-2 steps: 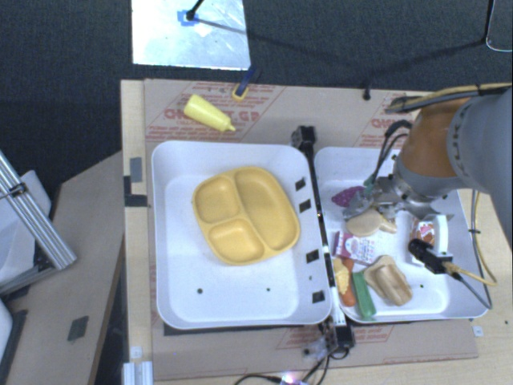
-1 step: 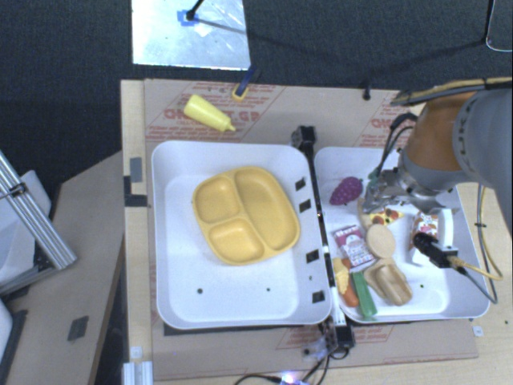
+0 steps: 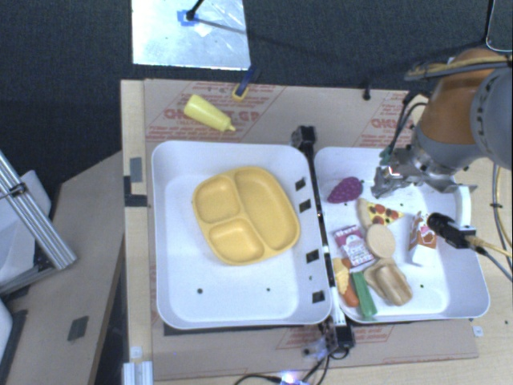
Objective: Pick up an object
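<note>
Looking down, we see the gripper (image 3: 381, 184) low in the right bin (image 3: 473, 295) beside the purple grapes (image 3: 345, 188); its finger state we cannot tell.

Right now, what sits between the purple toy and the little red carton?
In the camera view, the pizza slice lies between the purple toy and the red carton.

Open floor around yellow tray (image 3: 244, 213) in left bin (image 3: 172, 239); right bin (image 3: 469, 291) crowded.
</note>
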